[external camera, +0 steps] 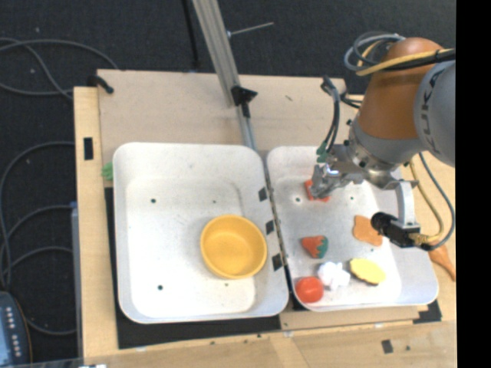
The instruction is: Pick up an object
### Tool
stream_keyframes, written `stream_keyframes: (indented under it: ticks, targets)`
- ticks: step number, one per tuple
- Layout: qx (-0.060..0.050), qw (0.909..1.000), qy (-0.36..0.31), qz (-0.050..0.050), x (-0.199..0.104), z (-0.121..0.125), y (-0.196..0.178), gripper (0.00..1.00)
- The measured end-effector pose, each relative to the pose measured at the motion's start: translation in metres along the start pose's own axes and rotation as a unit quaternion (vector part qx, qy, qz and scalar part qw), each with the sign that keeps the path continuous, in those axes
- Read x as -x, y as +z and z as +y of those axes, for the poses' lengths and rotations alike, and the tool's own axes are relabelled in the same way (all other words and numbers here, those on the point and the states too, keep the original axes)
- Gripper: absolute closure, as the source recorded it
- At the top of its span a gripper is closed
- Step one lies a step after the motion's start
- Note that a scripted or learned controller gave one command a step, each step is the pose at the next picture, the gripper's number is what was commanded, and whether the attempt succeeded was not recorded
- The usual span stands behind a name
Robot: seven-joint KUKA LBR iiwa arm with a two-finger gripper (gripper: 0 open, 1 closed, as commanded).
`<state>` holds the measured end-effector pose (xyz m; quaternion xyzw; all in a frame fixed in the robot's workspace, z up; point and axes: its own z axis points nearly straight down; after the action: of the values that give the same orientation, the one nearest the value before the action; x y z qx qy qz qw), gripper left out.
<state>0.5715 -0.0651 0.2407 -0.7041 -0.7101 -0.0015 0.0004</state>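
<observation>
The gripper (324, 181) is seen low in the right bin (406, 294), right over a small red-orange piece (316, 192) at that bin's far left, directly beneath it, though its grasp cannot be told.

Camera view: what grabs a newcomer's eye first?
The orange-banded arm coming in from the right, its gripper low over a red object at the back of the right bin. Next, the yellow bowl alone in the left bin, against the small colourful toys clustered at the right bin's front.
</observation>
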Motion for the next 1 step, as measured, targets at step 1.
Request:
stream_keyframes:
  ticks: [1]
  targets:
    - [-0.001, 1.0, 0.0, 0.0, -0.0456, -0.0122, -0.0071, 1.0]
